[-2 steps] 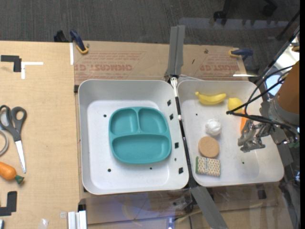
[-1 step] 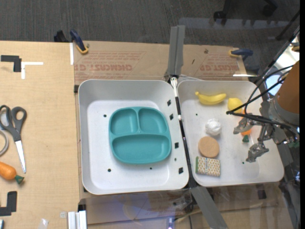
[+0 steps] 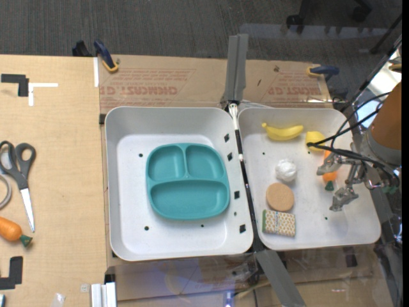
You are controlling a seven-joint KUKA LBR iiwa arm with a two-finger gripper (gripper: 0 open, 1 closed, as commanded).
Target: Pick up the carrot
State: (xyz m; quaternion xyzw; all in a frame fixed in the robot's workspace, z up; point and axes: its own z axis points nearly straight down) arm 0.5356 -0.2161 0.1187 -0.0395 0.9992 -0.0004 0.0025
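In the right bin (image 3: pixel 367 232), closest to us, lies a small patterned sponge (image 3: pixel 279 223), then a round brown cookie (image 3: pixel 280 197) and a white ball (image 3: pixel 285 169). Just beside these, toward the right wall, the tool (image 3: pixel 337 183) hangs low over a small carrot (image 3: pixel 328 177), orange with a green end. The tool's metal parts hide much of the carrot, so I cannot tell if the tool is wide or narrow, or if it has the carrot. I think this is the grabbing step. Next, the tool needs to close snugly on the carrot and lift straight up, without bumping the yellow lemon (image 3: pixel 314 137) just behind. Farther back lies a banana (image 3: pixel 283 131). Another carrot-like toy (image 3: pixel 9 229) lies well apart on the wooden surface (image 3: pixel 57 171).
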